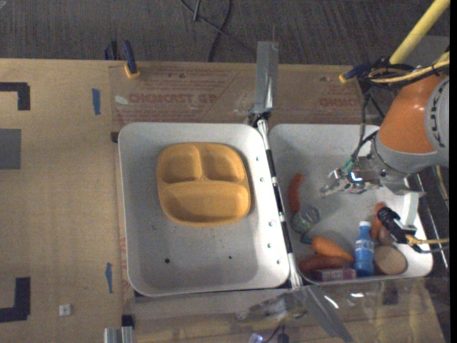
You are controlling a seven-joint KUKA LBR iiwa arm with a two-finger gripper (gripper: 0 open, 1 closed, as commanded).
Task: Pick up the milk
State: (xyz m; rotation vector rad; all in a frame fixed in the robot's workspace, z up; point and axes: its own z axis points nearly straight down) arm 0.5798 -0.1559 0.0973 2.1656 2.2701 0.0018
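Camera view looked down at a slant on two shallow white bins set side by side on the desk (57, 213). The left bin (143, 263) carried an orange divided plate (203, 182), lying flat near its far half, well apart from anything to be picked. The right bin (314, 145) held the clutter, gathered mostly along its near wall, probably where things had slid or been dropped. What I took for the milk (364, 248) was a small bottle with a blue cap and a blue label, standing upright near the front right corner, touching or just beside a brown round piece (390, 261). An orange carrot (331, 247), a red sausage-like piece (294, 192) and a grey crumpled item (307, 218) lay to its left. The label's writing was too small to read.

The claw (341, 183) hung over the open middle of the right bin, its fingers pointing left and seemingly spread apart with nothing between them, short of the bottle. Faint red printing on the cardboard (178, 98) behind the bins showed reversed and could not be read surely.
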